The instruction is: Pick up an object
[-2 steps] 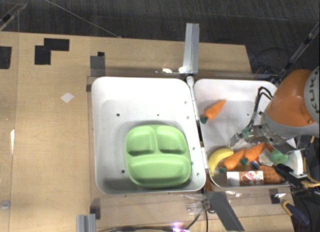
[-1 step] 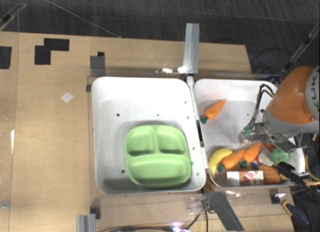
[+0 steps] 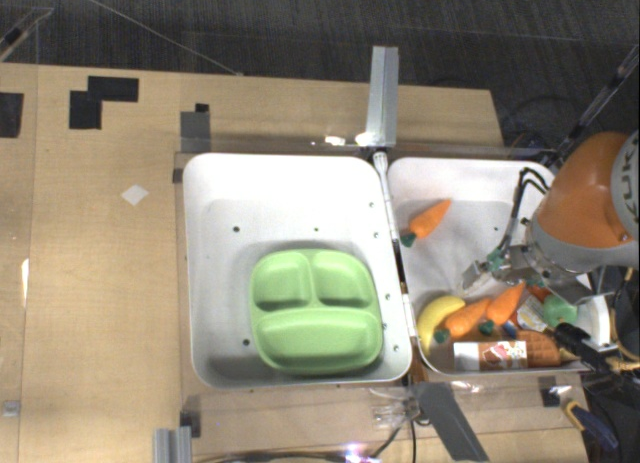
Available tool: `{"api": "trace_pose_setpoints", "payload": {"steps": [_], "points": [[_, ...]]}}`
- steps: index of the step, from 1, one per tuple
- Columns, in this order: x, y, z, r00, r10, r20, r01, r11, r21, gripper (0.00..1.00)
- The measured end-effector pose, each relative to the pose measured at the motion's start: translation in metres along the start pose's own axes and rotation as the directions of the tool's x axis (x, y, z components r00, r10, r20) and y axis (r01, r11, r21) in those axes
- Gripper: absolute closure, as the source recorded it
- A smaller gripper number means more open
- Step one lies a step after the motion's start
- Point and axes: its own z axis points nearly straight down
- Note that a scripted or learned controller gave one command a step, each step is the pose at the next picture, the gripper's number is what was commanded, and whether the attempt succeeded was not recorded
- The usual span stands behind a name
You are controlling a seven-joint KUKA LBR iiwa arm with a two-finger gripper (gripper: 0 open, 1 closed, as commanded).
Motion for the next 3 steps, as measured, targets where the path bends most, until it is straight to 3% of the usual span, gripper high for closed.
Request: {"api": "trace_pose_setpoints", "payload": {"steps": [1,2,3], "points": [[0.038,0.048,0.015,0.997,0.076,0.002,-0.076,0.997,-0.008,0.0],[0.031,0.094,0.017,1.0,0.01,0.002,-0.01,1.0,-0.006,0.0],[0.029,0.142,0.019,0.989,-0.146,0.002,0.146,0.989,0.001,0.0]]}}
